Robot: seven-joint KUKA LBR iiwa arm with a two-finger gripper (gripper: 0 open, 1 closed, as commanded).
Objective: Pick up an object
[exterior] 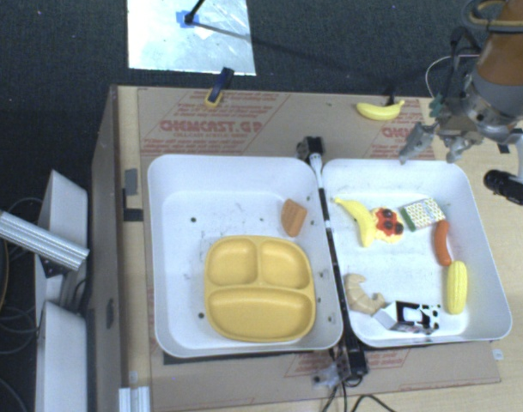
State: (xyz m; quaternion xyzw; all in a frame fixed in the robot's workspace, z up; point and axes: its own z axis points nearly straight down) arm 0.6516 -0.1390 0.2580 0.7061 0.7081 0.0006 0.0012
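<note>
- Hovering over the right bin's (480,230) far rim, hand (432,148) spread open, gripping nothing.
- Task objects all lie in the right bin: one banana (357,219), one red-and-yellow toy (387,224), one green box (422,213), one hot dog (442,242), one corn cob (456,287), one croissant (362,293), one black-white item (413,315).
- Left bin (171,230): one yellow divided plate (259,287), one bread piece (294,218).
- Second banana (380,108) on desk (270,118) behind bins.

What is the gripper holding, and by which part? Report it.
Nothing is held. The gripper hangs open above the far edge of the right bin, with nothing between its fingers.
</note>
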